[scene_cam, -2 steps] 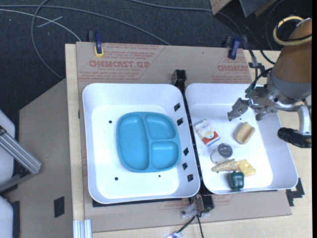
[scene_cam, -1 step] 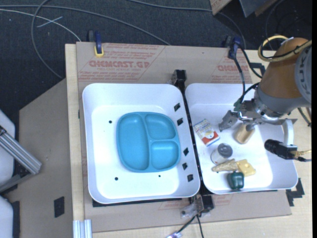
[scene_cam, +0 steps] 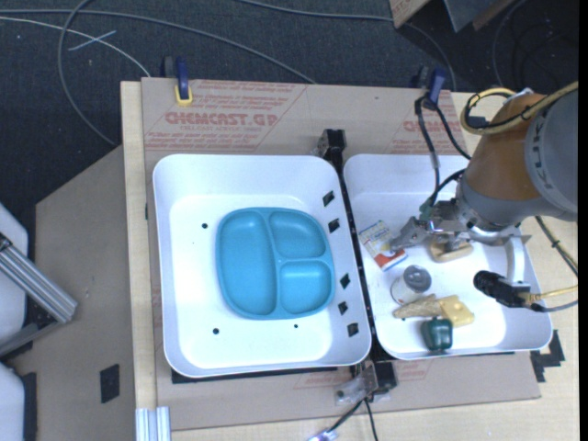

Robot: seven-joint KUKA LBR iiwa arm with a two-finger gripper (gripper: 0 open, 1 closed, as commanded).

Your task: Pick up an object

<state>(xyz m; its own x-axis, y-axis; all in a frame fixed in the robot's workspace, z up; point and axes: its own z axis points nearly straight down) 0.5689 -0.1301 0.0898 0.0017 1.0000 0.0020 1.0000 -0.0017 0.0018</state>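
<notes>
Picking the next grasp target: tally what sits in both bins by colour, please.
Blue divided plate: 1
Green object: 1
Yellow block: 1
Grey round piece: 1
Red-and-white packet: 1
Tan piece: 1
Total: 6

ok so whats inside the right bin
The right bin holds a small clutter: a red-and-white packet, a round grey piece, a tan block and a dark green object. The arm covers the bin's right part, so anything there is hidden.

A divided plate lies in the left bin; small objects in the right bin.
</notes>
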